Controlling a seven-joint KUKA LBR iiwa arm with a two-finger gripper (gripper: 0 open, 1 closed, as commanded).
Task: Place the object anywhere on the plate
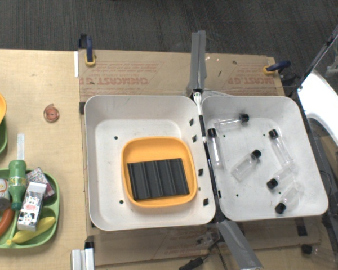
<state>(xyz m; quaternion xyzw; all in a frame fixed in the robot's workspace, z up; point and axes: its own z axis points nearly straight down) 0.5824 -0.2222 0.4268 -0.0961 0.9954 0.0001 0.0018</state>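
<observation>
Task object: clear vials with black caps (249, 162) lie scattered on their sides in the right bin (304, 207), evidently loose stock awaiting picking; which one is intended cannot be told. The orange plate (158, 145), at nine o'clock from them, sits centred in the left bin (101, 207) and carries a dark ribbed slab (159, 179). The claw's state and its relation to the vials cannot be told.
</observation>
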